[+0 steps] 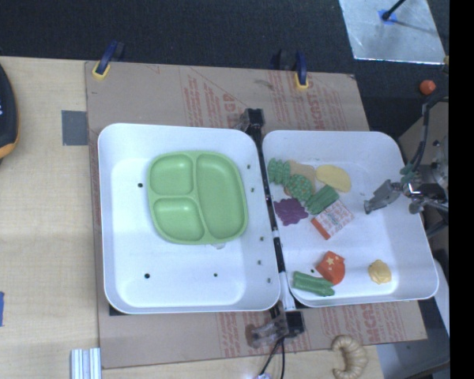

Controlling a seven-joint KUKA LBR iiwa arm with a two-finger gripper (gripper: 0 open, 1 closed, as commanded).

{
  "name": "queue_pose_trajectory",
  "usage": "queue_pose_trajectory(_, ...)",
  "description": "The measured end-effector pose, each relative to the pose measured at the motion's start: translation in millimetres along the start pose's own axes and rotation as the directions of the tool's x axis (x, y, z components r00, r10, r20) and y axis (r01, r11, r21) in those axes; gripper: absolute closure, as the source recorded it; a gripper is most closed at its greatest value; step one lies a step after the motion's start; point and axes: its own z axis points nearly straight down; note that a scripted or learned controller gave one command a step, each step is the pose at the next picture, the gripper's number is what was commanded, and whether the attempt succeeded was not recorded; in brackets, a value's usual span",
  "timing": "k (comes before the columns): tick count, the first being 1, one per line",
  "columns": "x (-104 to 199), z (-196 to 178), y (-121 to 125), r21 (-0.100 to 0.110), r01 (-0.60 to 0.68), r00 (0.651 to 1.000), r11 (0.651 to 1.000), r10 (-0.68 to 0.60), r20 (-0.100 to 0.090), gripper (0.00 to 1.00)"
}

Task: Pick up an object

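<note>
Gripper (381,200): over R bin's right side, nothing in it; open/closed can't tell.
L bin (126,279): green divided plate (197,197).
R bin (379,150): toy foods, mostly left part.

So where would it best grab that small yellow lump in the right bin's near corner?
Probably across its middle, coming straight down. The yellow lump is small and rounded and lies alone on the bin floor, with bare white all round and the red piece well to its left. The claw has room on either side; the bin's rim is the nearest obstacle.
</note>
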Motion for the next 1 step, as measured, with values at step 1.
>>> queue_pose_trajectory(1, 76.5, 128.6, 64.2, -0.004, 0.008, 1.000, 1.000, -0.008, 0.000, 0.00)
